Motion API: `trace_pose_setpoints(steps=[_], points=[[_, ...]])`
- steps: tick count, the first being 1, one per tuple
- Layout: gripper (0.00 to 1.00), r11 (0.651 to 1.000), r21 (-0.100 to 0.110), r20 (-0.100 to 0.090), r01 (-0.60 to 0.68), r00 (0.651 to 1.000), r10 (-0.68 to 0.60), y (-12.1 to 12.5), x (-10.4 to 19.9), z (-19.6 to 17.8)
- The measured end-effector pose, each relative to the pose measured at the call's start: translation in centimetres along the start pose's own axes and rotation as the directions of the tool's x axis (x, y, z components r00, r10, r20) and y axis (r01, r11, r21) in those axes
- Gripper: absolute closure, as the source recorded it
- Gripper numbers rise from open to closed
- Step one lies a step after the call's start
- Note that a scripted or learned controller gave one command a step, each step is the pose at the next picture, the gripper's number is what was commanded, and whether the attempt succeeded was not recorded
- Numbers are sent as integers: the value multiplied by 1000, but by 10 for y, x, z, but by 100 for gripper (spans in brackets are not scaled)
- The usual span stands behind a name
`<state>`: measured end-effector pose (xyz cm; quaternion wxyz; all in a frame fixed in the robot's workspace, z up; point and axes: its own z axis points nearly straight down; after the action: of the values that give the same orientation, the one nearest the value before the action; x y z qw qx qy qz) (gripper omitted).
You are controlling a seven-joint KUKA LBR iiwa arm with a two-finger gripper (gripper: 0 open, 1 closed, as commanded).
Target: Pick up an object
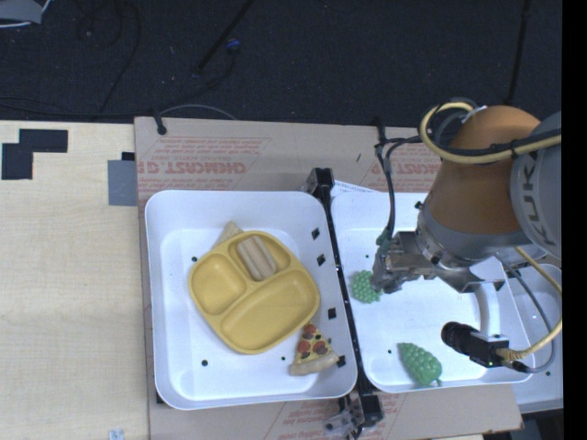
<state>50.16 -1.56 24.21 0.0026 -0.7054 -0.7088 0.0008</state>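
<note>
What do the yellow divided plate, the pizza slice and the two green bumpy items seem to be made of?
Yellow divided plate: probably moulded plastic, a smooth, even colour with a soft sheen.
Pizza slice: likely a plastic or rubber toy, with flat printed-looking toppings.
Green bumpy items: probably soft plastic or rubber toy fruit, one uniform green with a knobbly surface. The view is too coarse to be sure.

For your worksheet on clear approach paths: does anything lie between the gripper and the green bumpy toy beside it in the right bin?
Nothing visible does. The gripper sits right at the green bumpy toy, against the right bin's left wall.
</note>
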Motion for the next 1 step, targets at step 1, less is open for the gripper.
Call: trace_pose_setpoints(steps=[1], points=[[100, 1000, -1, 0, 1, 1000, -1, -1, 56, -2]])
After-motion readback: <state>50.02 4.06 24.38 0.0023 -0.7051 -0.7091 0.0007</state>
